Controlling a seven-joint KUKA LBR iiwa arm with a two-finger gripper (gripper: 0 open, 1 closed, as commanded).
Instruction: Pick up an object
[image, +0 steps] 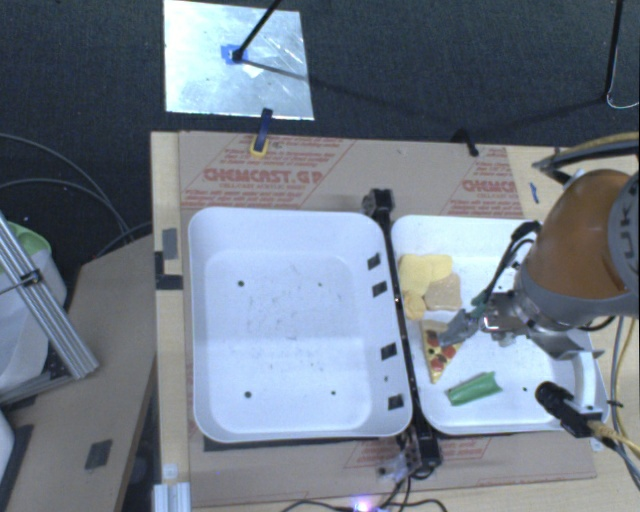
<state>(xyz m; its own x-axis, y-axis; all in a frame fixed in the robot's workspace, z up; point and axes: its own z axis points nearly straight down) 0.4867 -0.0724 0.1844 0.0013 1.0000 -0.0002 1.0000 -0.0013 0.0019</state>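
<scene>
Seen from above at a slant: a tabletop (330, 165) with a cardboard sheet bearing two shallow white bins side by side. Far left of the end effector, the left bin (210, 250), white, with a few dark specks on its floor. Between the bins, a black divider strip (395, 320) running top to bottom.

In the right bin (480, 235), the end effector (452, 334), grey and metallic, reaching leftward from a grey arm with an orange band (585, 235) at far right. Fingertips low over the bin floor, close together by the look of it, with nothing plainly between them; true opening too small to tell.

Directly under and just left of the fingertips, a toy pizza slice (435, 358), yellow with red dots, lying flat, touching or nearly touching the tips. Up and left of the end effector, a pale yellow piece (425, 270) with a tan block (443, 293) against it. Below and slightly right, a green pepper-like piece (471, 388), lying apart.

Likely handling of the pizza slice: light, stiff plastic, smooth, thin and flat, so prone to sliding away rather than lifting. Best taken across its narrow width near the middle, fingers pressed down to the floor on both long edges.
</scene>
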